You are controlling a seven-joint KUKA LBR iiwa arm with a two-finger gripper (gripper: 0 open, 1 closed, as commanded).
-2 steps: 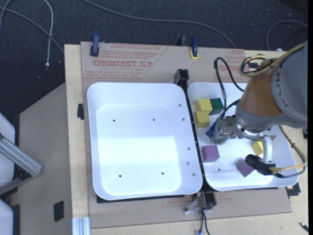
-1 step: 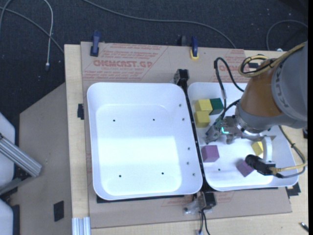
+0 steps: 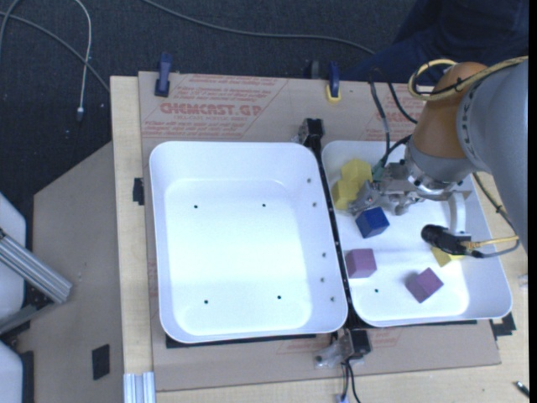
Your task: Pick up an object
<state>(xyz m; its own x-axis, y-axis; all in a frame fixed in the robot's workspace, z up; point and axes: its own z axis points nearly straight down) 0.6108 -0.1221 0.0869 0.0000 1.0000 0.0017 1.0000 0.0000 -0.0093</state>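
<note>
In the right bin (image 3: 478, 305) lie a yellow object (image 3: 351, 183) at the far left, a blue cube (image 3: 372, 222) just below it, and two purple blocks (image 3: 361, 262) (image 3: 424, 285) nearer the front. A small yellow piece (image 3: 442, 256) sits under a black part at the right. My gripper (image 3: 375, 193) hangs low over the bin's back left area, between the yellow object and the blue cube. The grey arm with its orange band (image 3: 440, 124) reaches in from the right above it.
The left bin (image 3: 243, 242) stands beside the right one, their rims close together. Cables (image 3: 491, 243) run along the right bin's right side. Blue clamps (image 3: 164, 72) hold the board at the back edge.
</note>
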